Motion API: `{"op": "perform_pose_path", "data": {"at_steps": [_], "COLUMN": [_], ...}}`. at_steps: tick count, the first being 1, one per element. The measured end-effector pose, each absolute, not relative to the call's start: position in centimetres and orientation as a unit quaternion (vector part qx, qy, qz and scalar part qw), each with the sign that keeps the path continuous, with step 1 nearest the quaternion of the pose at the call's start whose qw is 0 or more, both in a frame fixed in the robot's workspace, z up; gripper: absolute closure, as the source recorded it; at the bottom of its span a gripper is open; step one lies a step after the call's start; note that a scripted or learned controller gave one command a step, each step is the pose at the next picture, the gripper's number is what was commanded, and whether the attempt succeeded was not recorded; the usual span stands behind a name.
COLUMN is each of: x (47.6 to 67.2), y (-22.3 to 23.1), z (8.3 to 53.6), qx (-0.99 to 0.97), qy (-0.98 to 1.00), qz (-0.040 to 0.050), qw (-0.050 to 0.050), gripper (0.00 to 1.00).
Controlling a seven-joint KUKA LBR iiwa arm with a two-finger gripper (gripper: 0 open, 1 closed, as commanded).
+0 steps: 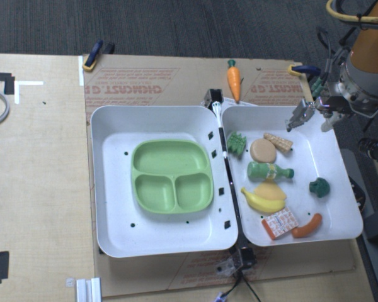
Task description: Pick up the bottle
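The green bottle (269, 172) lies on its side in the right bin (340, 162), near the middle of it, with its cap end pointing right. Just beyond it on the far side sits a round tan cookie (263, 150), with a wafer (278, 142) touching that on the right and a small green leafy piece (237, 144) to the left by the bin wall. On the bottle's near side a banana (264, 197) touches it, and nearer again lie a red-and-white packet (279, 223) and an orange sausage (307, 226). A broccoli floret (319, 187) sits to the right, apart from the bottle.

The pincer (310, 114) hangs over the far right corner of the right bin, well apart from the bottle, its 2 fingers spread apart with nothing between them.

The left bin (107, 187) holds a green 3-compartment tray (172, 175). A carrot (234, 79) lies on the table beyond the bins.
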State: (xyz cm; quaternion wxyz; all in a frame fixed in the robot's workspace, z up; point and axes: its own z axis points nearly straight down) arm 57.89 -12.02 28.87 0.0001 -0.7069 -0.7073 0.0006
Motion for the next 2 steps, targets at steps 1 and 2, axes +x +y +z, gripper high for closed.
{"op": "perform_pose_path", "data": {"at_steps": [1,2], "x": [57.9,55.8], "y": [-12.1,-21.7], "z": [29.8,31.2], "qx": [-0.706,-0.522], "qy": [-0.708,-0.853], "qz": [0.0008,0.0002], "qw": [-0.001,-0.002], "gripper": [1.00,1.00]}}
